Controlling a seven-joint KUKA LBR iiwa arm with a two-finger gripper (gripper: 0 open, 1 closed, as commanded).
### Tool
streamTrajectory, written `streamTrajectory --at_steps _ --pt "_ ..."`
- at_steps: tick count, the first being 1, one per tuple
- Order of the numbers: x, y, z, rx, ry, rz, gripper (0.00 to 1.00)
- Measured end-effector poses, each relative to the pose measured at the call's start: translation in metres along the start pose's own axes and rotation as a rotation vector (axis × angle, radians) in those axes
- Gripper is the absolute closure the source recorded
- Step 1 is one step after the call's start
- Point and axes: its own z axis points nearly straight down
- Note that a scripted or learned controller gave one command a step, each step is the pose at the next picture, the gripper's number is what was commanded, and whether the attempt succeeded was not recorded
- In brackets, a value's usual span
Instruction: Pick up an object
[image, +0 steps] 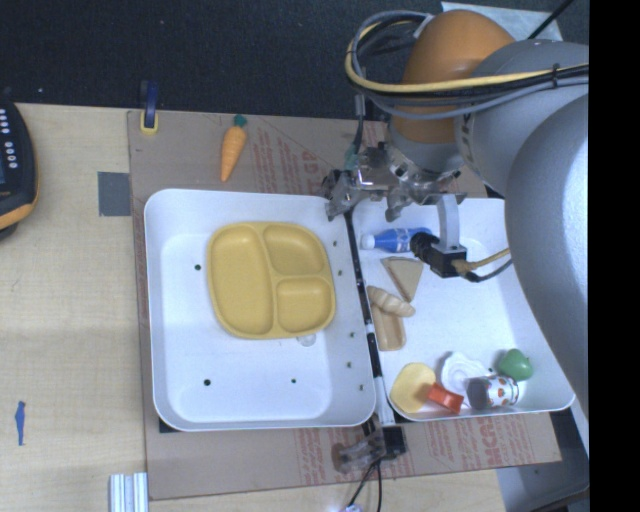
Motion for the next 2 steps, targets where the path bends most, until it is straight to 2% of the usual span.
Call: streamTrajectory --at_steps 1,2 --pt "-0.077 -0.072 -0.005 0.018 -0.003 0.017 0.0" --pt "-0.086 -0.024 0.007 0.009 -0.003 0.007 0.0"
